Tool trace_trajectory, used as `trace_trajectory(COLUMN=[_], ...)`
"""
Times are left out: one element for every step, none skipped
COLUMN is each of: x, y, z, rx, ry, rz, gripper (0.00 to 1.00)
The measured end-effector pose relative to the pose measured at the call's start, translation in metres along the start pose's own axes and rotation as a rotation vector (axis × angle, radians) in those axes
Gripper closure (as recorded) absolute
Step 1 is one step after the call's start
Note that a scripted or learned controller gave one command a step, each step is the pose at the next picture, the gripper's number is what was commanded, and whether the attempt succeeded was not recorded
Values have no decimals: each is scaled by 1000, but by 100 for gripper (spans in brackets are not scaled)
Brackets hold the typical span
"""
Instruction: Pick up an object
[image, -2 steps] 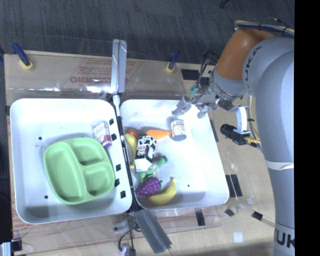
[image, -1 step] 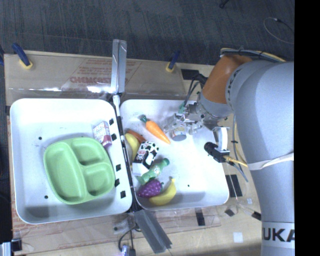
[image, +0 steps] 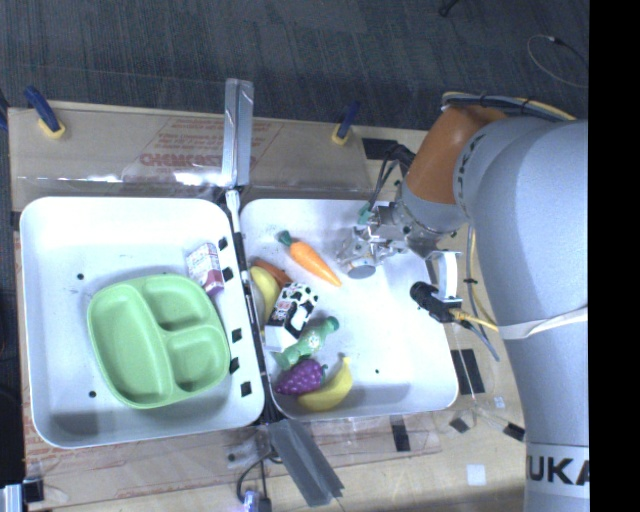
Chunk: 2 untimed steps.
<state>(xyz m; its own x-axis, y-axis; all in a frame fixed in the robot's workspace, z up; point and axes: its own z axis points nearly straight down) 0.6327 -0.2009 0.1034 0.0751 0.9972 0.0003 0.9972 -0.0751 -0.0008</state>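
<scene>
The gripper (image: 362, 248) is hovering right of centre in the frame, just beside the carrot (image: 310, 259) in the right bin (image: 420, 385). I cannot tell its state; glare is probably hiding it. Descending here, it risks nudging the carrot aside.

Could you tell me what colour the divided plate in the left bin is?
Light green; the plate shows in the camera view.

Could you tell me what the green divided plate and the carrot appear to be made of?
The green divided plate looks like moulded plastic: one even pale green, rounded compartment walls, a soft matte sheen. The carrot in the right bin seems a plastic toy rather than real: smooth, uniformly bright orange, with a neat green stub. Neither can be confirmed from this view alone.
</scene>
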Motion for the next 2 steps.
trace_trajectory(x=[41, 70], y=[-38, -84], z=[-102, -112], rx=[1, 3], ry=[0, 1], rz=[-6, -383], gripper=[100, 100])
